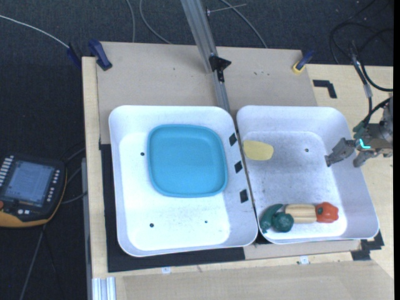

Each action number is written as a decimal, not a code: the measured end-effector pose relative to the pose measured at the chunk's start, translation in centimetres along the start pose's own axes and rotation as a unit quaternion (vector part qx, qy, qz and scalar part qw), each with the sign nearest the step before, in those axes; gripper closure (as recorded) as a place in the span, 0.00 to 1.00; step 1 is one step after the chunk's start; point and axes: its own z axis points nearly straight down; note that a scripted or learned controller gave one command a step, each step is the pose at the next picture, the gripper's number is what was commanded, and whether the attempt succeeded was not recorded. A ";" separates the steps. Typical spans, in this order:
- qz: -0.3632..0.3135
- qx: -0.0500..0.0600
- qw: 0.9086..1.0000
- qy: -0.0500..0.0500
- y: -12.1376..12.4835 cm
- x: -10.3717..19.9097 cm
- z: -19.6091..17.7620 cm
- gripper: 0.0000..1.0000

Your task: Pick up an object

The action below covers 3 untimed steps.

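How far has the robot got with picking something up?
Nothing looks picked up yet. The gripper is at the right bin's right edge, with nothing between its fingers. The yellow piece, the green item, the tan stick and the red item all lie in that bin; the blue plate sits in the left bin. Reaching, gripping and lifting remain.

We count two white bins: a left bin [125, 186] and a right bin [356, 186], side by side on one worktop [156, 74]. The left bin holds one blue square plate [187, 160]. The right bin holds four small things: one yellow piece [258, 150], one green toy vegetable [277, 220], one tan wooden stick [301, 213] and one red toy vegetable [327, 212]. We see three clamps on the worktop's far edge, two blue ones [100, 55] and one yellow clamp [302, 61], and one end effector [350, 155].
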 end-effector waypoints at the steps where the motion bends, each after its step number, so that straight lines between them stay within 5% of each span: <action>1: 0.000 0.000 1.000 0.000 0.0 0.0 0.0 0.00; 3: 0.000 0.002 1.000 0.000 0.9 -1.2 10.9 0.00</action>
